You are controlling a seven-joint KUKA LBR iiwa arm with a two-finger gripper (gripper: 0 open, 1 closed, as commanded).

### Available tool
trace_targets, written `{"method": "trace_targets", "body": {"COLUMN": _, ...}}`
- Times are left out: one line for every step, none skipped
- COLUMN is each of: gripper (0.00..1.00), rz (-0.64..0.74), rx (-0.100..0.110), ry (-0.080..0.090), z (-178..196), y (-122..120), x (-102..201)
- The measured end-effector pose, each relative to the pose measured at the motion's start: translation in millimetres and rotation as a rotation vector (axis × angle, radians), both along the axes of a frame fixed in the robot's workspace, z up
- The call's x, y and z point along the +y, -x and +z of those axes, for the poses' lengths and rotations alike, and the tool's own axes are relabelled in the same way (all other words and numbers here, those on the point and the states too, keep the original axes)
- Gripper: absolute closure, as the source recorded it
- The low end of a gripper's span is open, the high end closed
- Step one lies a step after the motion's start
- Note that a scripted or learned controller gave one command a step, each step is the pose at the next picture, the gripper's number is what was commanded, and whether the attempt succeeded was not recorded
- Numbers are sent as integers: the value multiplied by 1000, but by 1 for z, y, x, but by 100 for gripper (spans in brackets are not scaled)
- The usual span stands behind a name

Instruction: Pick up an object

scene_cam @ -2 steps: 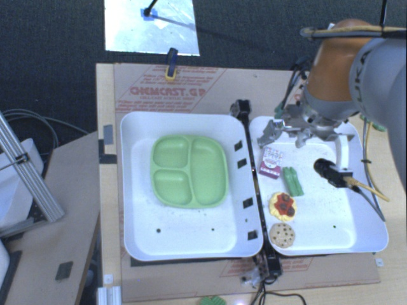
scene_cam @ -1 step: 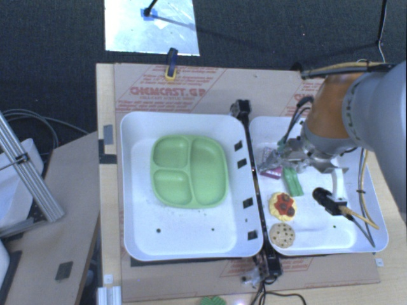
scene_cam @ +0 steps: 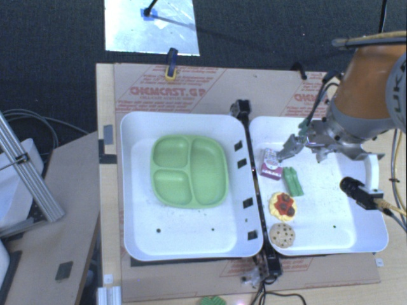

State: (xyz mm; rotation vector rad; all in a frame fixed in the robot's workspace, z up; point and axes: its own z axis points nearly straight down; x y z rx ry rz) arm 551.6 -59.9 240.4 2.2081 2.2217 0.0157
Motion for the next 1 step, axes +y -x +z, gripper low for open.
{"method": "trace_targets", "body": {"gripper": 0, "rz": -4, "rx": 11, "ry": 1, "z": -9, "y": 1, "x": -1}}
